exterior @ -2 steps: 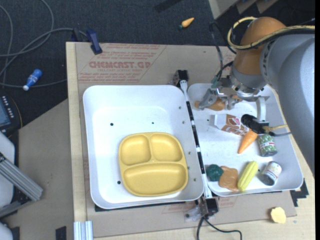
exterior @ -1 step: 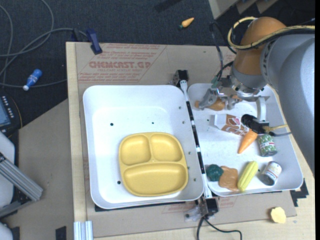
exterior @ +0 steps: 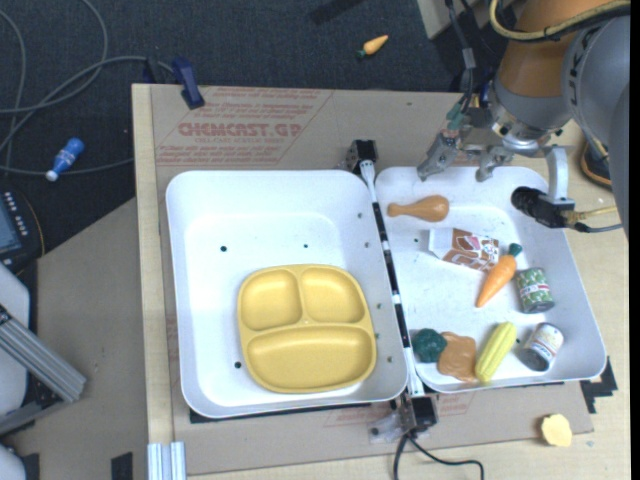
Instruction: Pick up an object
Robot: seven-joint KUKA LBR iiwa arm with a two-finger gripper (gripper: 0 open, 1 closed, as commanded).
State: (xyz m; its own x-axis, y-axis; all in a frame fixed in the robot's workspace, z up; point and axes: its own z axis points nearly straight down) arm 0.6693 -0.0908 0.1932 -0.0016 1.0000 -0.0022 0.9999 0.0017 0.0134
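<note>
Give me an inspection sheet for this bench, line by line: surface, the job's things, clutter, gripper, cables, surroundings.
Surface: cardboard-topped bench bearing two white bins, left bin and right bin.
Job's things: right bin holds a drumstick, snack packet, carrot, green can, silver can, corn cob, green lump and brown piece. Left bin holds a yellow divided tray.
Clutter: yellow piece on the bench edge; blue clip.
Gripper: gripper open above the right bin's far edge, holding nothing.
Cables: grey cable on the floor; black cable at the near edge.
Surroundings: dark carpet with a blue bottle and a small orange toy.
</note>
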